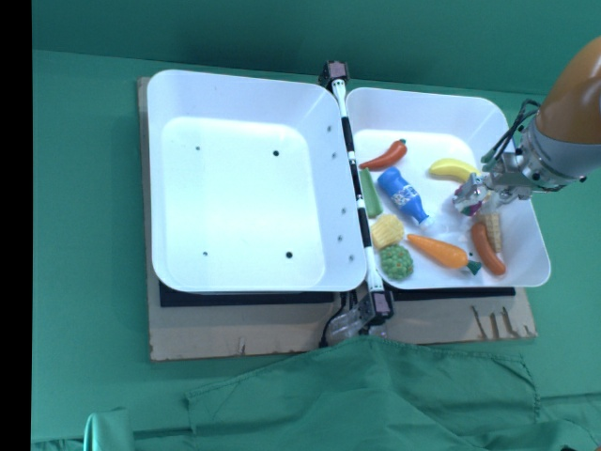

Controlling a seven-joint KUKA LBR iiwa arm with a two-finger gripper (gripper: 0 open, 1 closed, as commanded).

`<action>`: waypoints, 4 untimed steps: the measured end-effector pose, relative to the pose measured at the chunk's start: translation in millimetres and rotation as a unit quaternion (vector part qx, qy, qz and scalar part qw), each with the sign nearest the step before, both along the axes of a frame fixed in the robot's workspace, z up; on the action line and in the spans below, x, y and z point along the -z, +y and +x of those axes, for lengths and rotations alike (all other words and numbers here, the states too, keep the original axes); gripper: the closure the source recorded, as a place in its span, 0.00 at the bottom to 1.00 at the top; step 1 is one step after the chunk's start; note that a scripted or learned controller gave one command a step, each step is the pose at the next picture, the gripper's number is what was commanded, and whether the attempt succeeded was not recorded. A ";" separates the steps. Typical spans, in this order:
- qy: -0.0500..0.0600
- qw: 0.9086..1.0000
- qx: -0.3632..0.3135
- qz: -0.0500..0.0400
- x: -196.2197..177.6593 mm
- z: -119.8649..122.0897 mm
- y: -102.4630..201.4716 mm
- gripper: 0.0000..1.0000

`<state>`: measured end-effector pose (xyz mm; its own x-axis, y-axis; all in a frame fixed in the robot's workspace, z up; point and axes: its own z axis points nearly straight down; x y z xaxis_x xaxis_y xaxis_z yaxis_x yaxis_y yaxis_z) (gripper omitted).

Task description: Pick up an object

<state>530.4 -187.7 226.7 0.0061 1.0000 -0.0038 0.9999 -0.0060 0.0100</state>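
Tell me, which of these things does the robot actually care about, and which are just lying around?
Part of the job:
gripper
red chili
banana
blue bottle
carrot
broccoli
sausage
right bin, holding them

Just there:
left bin
cardboard sheet
green cloth

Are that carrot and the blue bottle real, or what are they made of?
Probably plastic toys. The carrot is an even, smooth orange with a neat green tip, too uniform for a real one. The blue bottle looks like glossy molded plastic with a white label and pale cap. Both lie in the white bin, seemingly hard plastic.
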 end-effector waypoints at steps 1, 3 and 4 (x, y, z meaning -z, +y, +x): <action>0.002 1.000 -0.002 0.000 44.0 19.3 -0.8 1.00; -0.001 1.000 -0.002 -0.001 42.1 114.1 -0.6 1.00; 0.031 1.000 0.001 0.001 43.0 148.5 1.6 1.00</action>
<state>678.9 -186.1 183.6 0.0076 1.0000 -0.0022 0.9986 -0.0077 -0.0515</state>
